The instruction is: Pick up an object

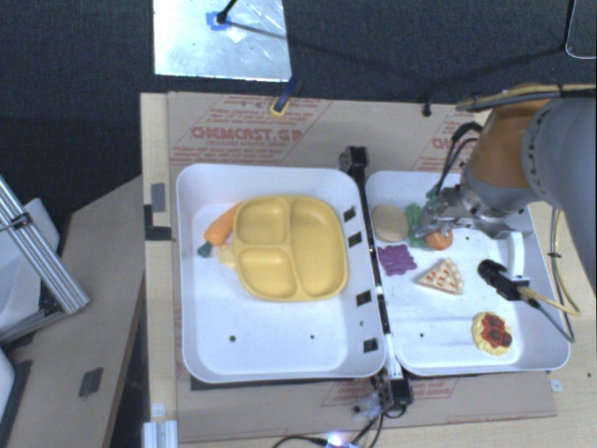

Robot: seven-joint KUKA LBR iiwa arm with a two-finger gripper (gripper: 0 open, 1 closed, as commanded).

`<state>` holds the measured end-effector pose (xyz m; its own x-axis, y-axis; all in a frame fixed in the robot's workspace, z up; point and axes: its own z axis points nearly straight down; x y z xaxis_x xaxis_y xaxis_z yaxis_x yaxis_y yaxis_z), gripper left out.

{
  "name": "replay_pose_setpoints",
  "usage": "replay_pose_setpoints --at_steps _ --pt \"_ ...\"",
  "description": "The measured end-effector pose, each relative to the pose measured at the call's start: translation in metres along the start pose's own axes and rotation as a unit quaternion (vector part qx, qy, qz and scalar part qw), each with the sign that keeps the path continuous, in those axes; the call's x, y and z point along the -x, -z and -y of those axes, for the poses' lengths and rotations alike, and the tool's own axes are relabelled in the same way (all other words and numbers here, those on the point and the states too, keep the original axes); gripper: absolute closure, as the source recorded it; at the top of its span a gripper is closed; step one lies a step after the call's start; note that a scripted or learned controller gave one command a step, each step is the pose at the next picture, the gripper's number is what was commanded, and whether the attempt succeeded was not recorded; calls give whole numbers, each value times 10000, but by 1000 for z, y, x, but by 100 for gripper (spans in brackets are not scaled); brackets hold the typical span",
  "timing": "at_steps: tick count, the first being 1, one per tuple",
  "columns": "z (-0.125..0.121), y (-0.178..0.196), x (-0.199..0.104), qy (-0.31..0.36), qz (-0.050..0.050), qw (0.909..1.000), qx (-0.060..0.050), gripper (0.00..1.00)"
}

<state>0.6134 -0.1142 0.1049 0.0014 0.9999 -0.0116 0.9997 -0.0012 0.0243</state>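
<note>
Pincer [431, 234] low in right bin [541, 343], over orange toy [438, 240]; grip state unclear

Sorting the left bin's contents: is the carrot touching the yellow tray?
Touching. The camera view shows the carrot lying against the left rim of the yellow tray, with no gap between them.

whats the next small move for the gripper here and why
Probably close the fingers and lift a little. The gripper is low in the right bin, right at the orange toy, beside the tan disc. Whether it already grips the toy is unclear.
</note>
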Motion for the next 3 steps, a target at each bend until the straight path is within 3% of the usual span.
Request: replay_pose_setpoints --at_steps 1,2,3 --pt "-2 63 -6 29 -56 9999 -87 100" --pt "-6 117 -5 33 -53 9999 -81 100" --pt "-21 123 -63 58 -70 9999 -102 100"
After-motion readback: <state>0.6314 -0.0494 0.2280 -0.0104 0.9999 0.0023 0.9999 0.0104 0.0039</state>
